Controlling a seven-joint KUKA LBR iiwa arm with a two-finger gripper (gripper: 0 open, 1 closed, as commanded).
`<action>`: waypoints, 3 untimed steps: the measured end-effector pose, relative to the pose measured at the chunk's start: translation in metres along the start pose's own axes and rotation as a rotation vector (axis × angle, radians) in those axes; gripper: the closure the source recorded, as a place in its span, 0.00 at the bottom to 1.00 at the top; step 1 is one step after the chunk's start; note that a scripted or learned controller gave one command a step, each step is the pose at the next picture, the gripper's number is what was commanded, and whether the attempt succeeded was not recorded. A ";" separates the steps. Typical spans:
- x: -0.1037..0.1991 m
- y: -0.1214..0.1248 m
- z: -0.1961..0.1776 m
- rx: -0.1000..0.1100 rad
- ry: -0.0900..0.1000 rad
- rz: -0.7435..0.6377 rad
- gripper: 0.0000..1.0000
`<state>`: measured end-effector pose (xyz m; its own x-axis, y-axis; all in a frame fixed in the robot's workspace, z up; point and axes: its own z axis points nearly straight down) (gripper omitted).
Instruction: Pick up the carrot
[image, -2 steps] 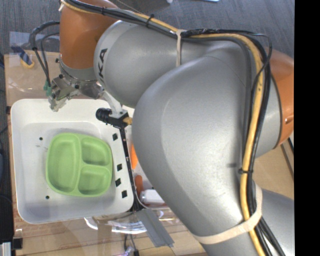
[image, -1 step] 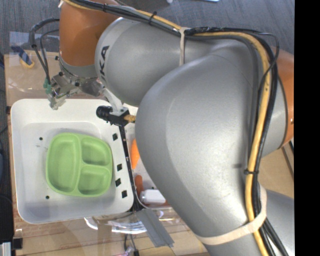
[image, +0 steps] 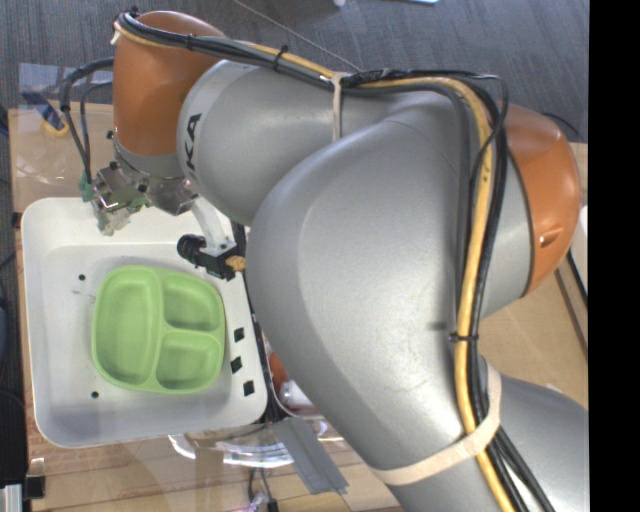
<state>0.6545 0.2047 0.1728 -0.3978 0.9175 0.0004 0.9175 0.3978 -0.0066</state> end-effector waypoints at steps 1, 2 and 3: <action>0.005 0.004 -0.026 -0.008 -0.001 -0.100 1.00; 0.007 0.005 -0.036 -0.009 -0.001 -0.107 1.00; 0.008 0.005 -0.046 -0.010 -0.002 -0.113 1.00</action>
